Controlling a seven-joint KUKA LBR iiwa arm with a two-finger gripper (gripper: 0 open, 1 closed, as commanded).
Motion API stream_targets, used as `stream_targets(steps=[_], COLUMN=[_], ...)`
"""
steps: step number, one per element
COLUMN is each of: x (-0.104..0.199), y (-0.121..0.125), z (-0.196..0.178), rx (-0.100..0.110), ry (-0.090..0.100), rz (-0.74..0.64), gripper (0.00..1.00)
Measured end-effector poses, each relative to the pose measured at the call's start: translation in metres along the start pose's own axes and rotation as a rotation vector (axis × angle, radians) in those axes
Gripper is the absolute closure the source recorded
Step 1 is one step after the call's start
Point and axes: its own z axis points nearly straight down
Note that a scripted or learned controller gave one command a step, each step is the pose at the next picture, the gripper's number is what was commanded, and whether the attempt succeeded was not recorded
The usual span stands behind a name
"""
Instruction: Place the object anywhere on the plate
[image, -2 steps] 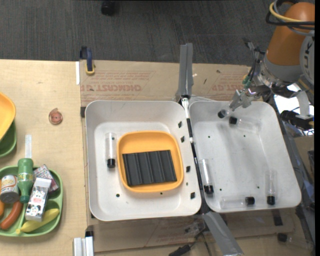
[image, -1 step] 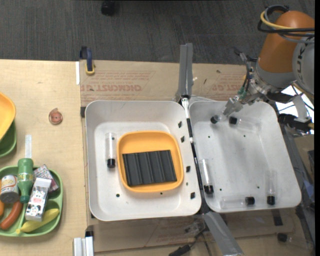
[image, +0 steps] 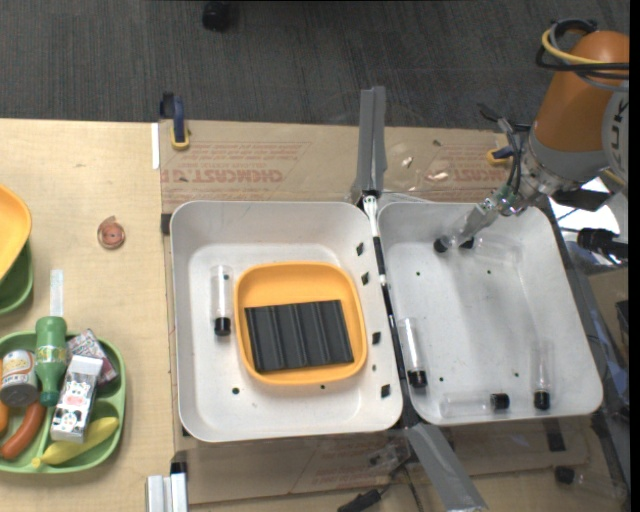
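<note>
An orange plate (image: 300, 285) lies in the left bin (image: 195, 400). A dark grey ridged block (image: 300, 335) rests flat on the plate, covering its front half. My gripper (image: 462, 238) is over the back left part of the right bin (image: 570, 330), well to the right of the plate. A small black tip (image: 441, 244) shows at its lower end, close to the bin floor. I cannot tell whether that tip is part of the gripper or a tube's cap.
Clear tubes with black caps lie about: one beside the plate's left rim (image: 221, 300), one along the right bin's left wall (image: 410, 355), two near its front wall (image: 541, 385). A green tray of toy food (image: 60, 400) stands at the far left.
</note>
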Motion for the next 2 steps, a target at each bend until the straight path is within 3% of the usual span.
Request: stream_targets(steps=[1,2], x=[-0.030,-0.060], y=[-0.018,-0.043], z=[-0.053,-0.088], rx=[-0.002,-0.002], ry=[-0.003,-0.003], rz=[-0.150,-0.180], gripper=[1.00,1.00])
